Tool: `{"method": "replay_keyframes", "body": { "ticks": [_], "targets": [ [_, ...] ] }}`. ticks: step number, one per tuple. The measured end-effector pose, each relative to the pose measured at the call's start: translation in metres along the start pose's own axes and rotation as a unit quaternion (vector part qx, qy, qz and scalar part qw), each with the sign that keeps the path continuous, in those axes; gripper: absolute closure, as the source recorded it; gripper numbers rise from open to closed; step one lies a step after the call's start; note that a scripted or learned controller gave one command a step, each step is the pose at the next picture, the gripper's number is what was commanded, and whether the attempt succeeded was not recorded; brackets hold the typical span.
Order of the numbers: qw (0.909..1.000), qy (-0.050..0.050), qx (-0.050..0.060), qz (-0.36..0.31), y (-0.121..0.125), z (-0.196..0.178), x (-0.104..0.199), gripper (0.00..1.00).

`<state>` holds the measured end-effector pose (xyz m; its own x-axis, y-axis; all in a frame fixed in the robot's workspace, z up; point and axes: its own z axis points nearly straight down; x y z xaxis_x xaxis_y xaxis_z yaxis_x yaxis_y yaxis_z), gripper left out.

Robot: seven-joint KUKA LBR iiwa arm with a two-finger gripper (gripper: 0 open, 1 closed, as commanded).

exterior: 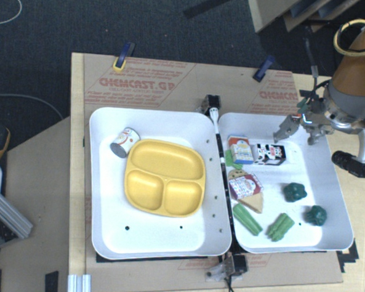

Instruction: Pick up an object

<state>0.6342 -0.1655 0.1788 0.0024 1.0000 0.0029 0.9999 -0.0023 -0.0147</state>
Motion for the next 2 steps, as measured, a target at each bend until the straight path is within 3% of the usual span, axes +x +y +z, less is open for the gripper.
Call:
{"method": "replay_keyframes", "body": {
  "ticks": [1, 2],
  "targets": [
    [1.0, -0.001, -0.007, -0.001, 0.003, -0.008, 0.0, 0.0],
    [1.0, -0.001, -0.004, -0.001, 0.0, 0.035, 0.0, 0.0]
  ]
}}
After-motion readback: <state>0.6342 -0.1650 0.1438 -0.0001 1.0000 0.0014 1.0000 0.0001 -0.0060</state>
